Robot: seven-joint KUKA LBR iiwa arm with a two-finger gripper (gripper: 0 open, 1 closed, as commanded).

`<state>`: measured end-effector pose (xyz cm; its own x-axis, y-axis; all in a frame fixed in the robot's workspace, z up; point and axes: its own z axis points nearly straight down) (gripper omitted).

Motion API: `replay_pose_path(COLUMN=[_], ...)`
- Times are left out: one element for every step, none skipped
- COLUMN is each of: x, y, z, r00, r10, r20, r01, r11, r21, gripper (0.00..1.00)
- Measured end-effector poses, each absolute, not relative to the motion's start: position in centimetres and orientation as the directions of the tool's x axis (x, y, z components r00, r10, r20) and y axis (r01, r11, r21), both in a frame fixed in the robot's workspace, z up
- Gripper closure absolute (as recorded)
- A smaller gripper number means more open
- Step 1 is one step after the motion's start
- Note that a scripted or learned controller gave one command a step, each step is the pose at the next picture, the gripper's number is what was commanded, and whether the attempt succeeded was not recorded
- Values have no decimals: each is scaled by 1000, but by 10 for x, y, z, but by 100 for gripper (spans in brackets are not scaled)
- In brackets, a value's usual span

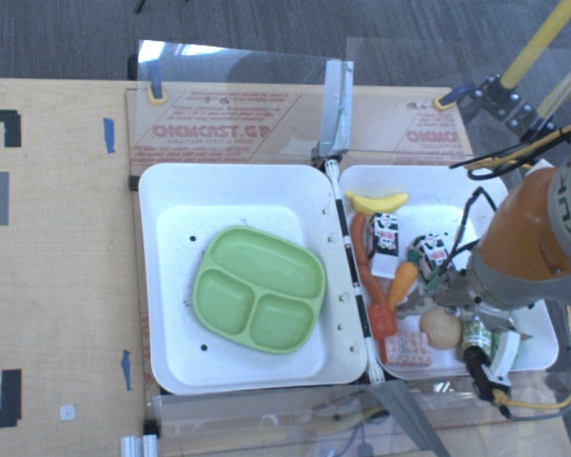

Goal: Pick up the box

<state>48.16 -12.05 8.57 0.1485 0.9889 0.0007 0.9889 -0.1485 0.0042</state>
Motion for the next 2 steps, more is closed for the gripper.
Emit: replay_pose_path(x=[483,480], y=[-121,-43], z=[95,201], r00=[150,128], r10=[989,992], r20=[0,0], r01=[989,992], r11=[-150,-128], r21=[7,-4], gripper=[100,100])
